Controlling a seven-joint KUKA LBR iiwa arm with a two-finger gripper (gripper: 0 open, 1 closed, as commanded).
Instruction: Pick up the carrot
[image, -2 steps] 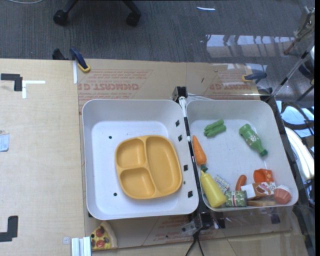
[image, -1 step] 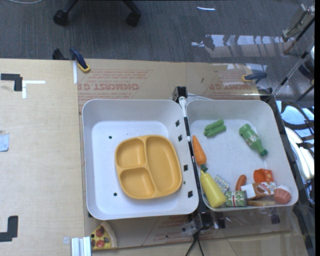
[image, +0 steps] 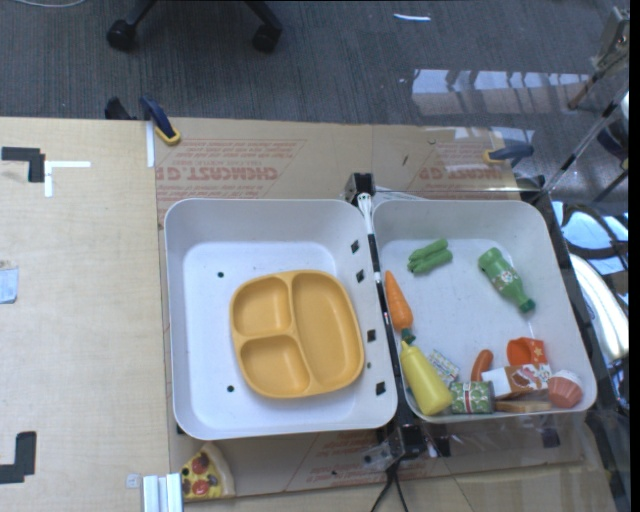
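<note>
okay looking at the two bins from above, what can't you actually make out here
- Pile in the right white bin's near corner: the small red and white packets overlap; labels too small to read.
- Orange carrot against the bin's left wall: its underside is hidden.
- Yellow squeeze bottle: its lower end sits behind the bin rim.
- Pizza-slice toy beside the left bin: detail too small.

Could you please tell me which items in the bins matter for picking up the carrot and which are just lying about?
For the job:
carrot, by the right bin's left wall

Just lying about:
yellow divided plate
green bottle
yellow bottle
green beans
</note>
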